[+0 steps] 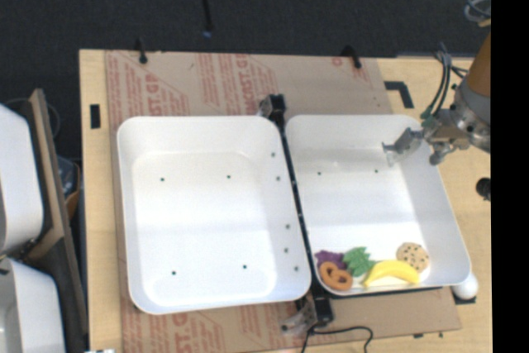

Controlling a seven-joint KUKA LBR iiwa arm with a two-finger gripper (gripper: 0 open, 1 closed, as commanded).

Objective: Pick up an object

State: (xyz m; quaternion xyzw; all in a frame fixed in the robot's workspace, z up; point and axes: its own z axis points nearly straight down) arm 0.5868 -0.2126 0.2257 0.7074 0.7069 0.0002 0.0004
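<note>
A: In the right bin, near edge, I've got the whole pile: a yellow banana, a round cookie, a green leafy piece, a purple bit and a brown pretzel. All bunched together along the near wall, touching or just beside each other. My guess is they slid down there, since the bins look tilted toward the near side.

B: Left bin?

A: Bare white floor, nothing to tag. Next.

B: Arm?

A: Coming in from the right, grey wrist with the orange band just visible at the far right. The gripper sits over the far-right part of the right bin, pointing left and well apart from the toys. Nothing between the fingers that I can make out.

B: Open or closed?

A: I cannot tell, it's too small and blurred at the tip. I'd call this pre-grasp: I'd still have to bring it toward the near wall and down before any pick.
</note>
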